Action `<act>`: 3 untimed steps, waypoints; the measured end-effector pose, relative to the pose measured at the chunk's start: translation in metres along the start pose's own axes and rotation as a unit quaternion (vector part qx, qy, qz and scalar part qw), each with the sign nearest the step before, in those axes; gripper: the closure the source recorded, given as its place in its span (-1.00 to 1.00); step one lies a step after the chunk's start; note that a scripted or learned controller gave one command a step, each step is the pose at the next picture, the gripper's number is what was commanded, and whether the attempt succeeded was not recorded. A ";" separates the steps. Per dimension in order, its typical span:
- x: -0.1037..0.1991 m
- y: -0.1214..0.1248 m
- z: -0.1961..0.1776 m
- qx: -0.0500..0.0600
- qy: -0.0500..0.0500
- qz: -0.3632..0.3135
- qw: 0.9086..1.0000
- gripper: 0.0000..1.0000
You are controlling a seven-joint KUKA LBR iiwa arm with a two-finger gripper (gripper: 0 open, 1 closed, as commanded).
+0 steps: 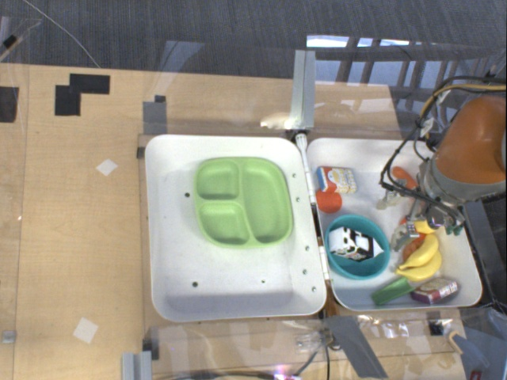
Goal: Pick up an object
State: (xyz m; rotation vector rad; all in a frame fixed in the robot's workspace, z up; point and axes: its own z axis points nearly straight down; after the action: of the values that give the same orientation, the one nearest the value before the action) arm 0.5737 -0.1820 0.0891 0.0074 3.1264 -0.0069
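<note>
Wooden bench [71, 236] carries two shallow white bins side by side, with dark carpet beyond its far edge.

Right bin [360, 157] holds the loose things, any of which could be the one to pick up. One banana [423, 260] lies near the bin's right wall, curved, with an orange piece [413, 249] just beside its left end. One teal bowl [357, 248] sits left of the banana, close to it, and a black-and-white object [350, 244] lies inside it. One green block [392, 291] lies at the bin's near edge, touching or nearly touching the bowl's rim and the banana's lower end. One dark purple packet [435, 292] lies just right of the block. One small carton with a printed label [337, 180] lies toward the far left of the bin, and a red-orange round piece [328, 202] sits against its near side, between carton and bowl.

Gripper [412, 229] hangs over the right part of this bin, directly above the banana's upper end and the orange piece, just right of the bowl. Cables and the wrist hide the fingers; I cannot tell how they stand, and nothing is visibly held.

Left bin [170, 291] holds one green plate [242, 201] with three compartments, lying flat near the middle, well apart from the gripper.
</note>
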 end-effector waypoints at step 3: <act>0.048 0.022 -0.004 0.015 -0.006 0.122 0.992 -1.00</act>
State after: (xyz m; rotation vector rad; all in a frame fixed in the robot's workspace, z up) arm 0.5261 -0.1600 0.0919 0.3875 3.0893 -0.0494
